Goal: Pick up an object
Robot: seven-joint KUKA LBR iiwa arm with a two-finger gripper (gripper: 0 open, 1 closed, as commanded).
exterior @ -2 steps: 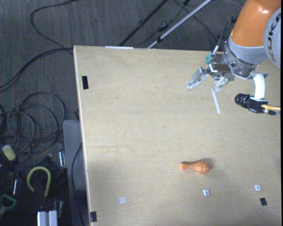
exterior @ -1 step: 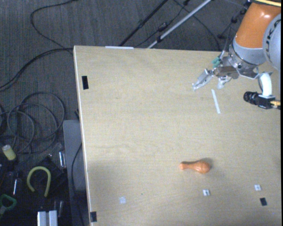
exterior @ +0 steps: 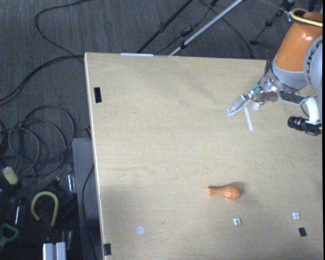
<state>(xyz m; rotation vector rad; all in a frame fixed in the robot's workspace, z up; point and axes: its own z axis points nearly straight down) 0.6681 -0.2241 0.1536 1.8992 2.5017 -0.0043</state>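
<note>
A small orange, gourd-shaped object (exterior: 225,192) lies on its side on the pale wooden board (exterior: 162,140), toward the lower right. My gripper (exterior: 240,119) hangs over the board's upper right, well above and slightly right of the object in the view. Its two light fingers are spread apart with nothing between them. The grey arm with its orange band (exterior: 297,42) comes in from the right edge.
Small markers sit on the board: a black tab (exterior: 98,95) near the left edge and tiny white squares (exterior: 236,221) near the front. Cables (exterior: 32,140) and tools lie on the floor to the left. Tripod legs (exterior: 216,15) cross the carpet behind the board.
</note>
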